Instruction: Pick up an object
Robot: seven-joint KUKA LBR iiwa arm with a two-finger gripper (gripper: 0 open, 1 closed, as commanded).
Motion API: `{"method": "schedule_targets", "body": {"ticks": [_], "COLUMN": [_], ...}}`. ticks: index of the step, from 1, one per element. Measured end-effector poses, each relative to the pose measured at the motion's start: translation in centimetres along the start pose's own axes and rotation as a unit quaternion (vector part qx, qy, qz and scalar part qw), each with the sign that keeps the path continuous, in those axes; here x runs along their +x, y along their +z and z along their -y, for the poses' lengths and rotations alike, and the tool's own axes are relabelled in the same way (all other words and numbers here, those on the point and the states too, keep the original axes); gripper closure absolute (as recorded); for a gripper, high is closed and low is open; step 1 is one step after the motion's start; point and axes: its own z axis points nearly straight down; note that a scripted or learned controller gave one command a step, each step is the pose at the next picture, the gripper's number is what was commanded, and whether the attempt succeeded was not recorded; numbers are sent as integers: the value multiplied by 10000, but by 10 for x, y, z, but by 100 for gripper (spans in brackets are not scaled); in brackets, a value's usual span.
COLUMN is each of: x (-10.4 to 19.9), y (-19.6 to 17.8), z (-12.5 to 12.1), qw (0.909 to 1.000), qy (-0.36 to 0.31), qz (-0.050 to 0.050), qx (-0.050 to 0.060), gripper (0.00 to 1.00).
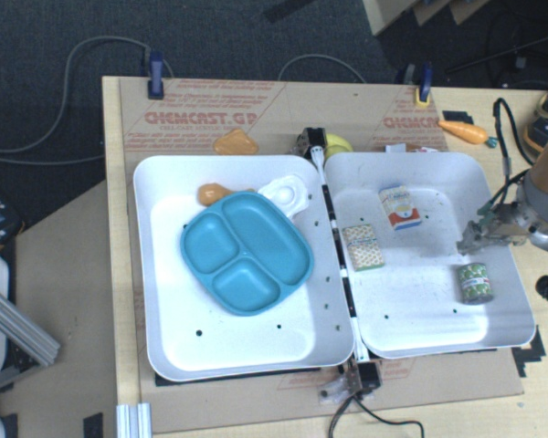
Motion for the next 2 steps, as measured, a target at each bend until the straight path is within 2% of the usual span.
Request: {"method": "schedule_targets", "body": {"ticks": [2], "x": [0], "y": [-19], "z": [-1], "qw": [10000], "qy": [-4], "qz": [8], "qx": [-18], "gripper": [100]}}
